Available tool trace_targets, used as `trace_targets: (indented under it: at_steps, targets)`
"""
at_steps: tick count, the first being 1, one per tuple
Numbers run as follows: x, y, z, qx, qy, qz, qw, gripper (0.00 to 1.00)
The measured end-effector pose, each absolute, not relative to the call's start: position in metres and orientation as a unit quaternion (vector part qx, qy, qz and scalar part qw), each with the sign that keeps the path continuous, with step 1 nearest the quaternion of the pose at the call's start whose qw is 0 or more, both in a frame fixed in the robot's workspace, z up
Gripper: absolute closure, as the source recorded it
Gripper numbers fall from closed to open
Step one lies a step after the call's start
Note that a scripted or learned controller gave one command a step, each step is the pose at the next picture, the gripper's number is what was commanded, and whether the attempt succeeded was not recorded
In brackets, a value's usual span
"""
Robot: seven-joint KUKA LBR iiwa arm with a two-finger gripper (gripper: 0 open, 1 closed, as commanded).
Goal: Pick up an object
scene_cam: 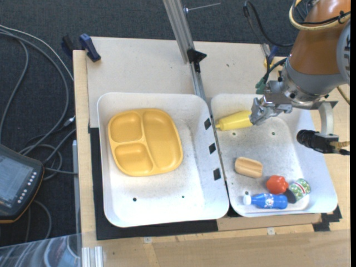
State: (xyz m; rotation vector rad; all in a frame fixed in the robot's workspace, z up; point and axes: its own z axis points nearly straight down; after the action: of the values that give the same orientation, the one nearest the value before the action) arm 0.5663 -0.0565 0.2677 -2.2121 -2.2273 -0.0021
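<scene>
Tabletop (pixel 139 60) of pale board carries two shallow white bins side by side. Nearest the camera, along the front edge of the right bin (pixel 311 149), lies a row of small items: a blue bottle (pixel 268 201) on its side with its white cap pointing left, a red-orange ball (pixel 277 183) touching it from behind, and a green, white and red patterned ball (pixel 300 188) just to the right, with a small dark piece beside it. A tan bread-shaped block (pixel 248 167) sits a little farther back, apart from that row, toward the bin's left wall.

Left bin (pixel 111 204) holds a yellow divided plate (pixel 145 141) with three compartments, lying flat in the rear left part of the bin; the front of that bin shows bare white floor.

Farther back in the right bin, a yellow corn-shaped object (pixel 234 120) lies near the rear left corner, pointing left toward the divider between the bins. Its right end sits between the fingers of the gripper (pixel 259 114), which are narrowed around it. Whether the object is lifted clear of the bin floor cannot be told.

Arm wrist, grey with an orange section (pixel 320 29), stands above the right bin's rear edge. A slanted metal post (pixel 181 24) rises behind the bins, and a blue clamp (pixel 89 46) sits at the far left corner.
</scene>
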Motion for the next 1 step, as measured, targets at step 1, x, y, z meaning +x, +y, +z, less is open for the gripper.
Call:
trace_targets:
  at_steps: [1]
  targets:
    - [0.5439, -0.0002, 0.2591, -0.705, -0.710, 0.0001, 0.003, 1.00]
